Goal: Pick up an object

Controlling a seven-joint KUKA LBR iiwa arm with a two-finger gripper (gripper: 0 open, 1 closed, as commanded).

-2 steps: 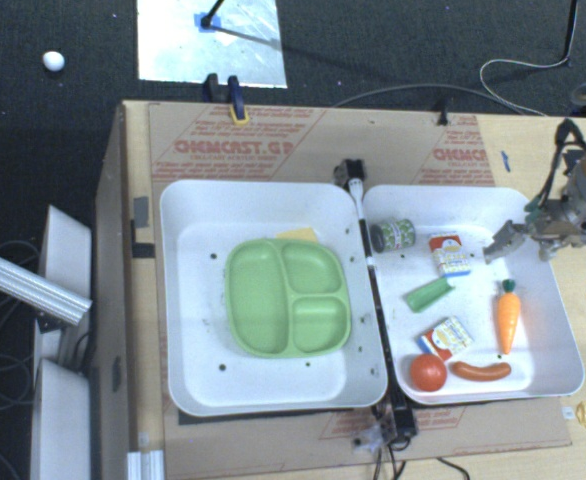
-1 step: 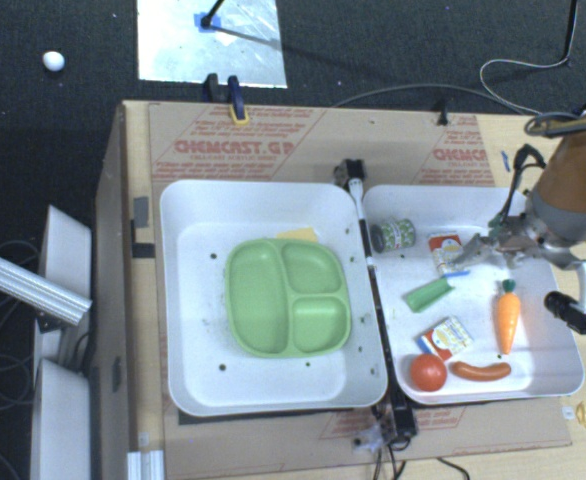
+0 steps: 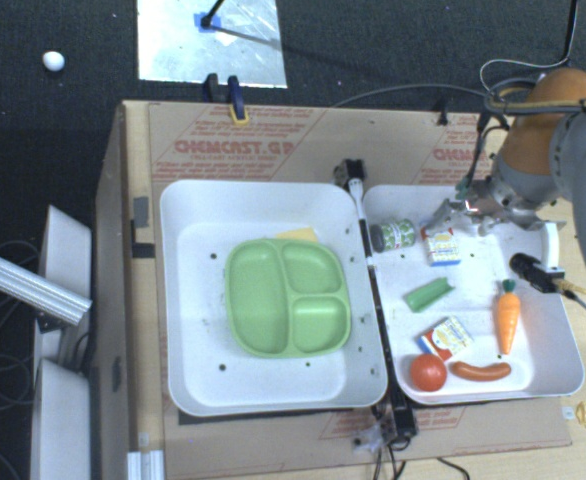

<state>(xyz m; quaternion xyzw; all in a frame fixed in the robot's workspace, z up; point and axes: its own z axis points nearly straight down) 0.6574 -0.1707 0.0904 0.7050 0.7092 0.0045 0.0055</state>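
Jaws low over the back of the right bin (image 3: 563,368), near its far wall; metal parts blur together, cannot tell if jaws are apart or together. Nothing seen between them. Grey arm (image 3: 578,158) comes in from the right, orange band above the wrist.

Closest item: small carton (image 3: 443,249), just in front of the jaws; touching or not, cannot tell. It is a white box with blue and red print, lying flat. Just left of it is a small can (image 3: 394,234) on its side, greenish label, near the divider between the bins.

Mid bin: green pod (image 3: 428,293), long, lying at a slant, apart from the carton. Right of it is a carrot (image 3: 508,318), orange with a green top, tip pointing to the front wall.

Front of the bin: second carton (image 3: 446,336), white with red and yellow print, tilted. Red tomato (image 3: 428,372) just beside its front corner. Red-orange sausage (image 3: 481,371), slightly curved, right of the tomato and below the carrot tip.

Left bin (image 3: 198,368) holds a green divided plate (image 3: 288,296), three compartments, roughly centred. A yellow piece (image 3: 297,235) peeks out from behind the plate's back edge.

Both bins sit side by side on the desk (image 3: 273,143), covered with brown board with red print.
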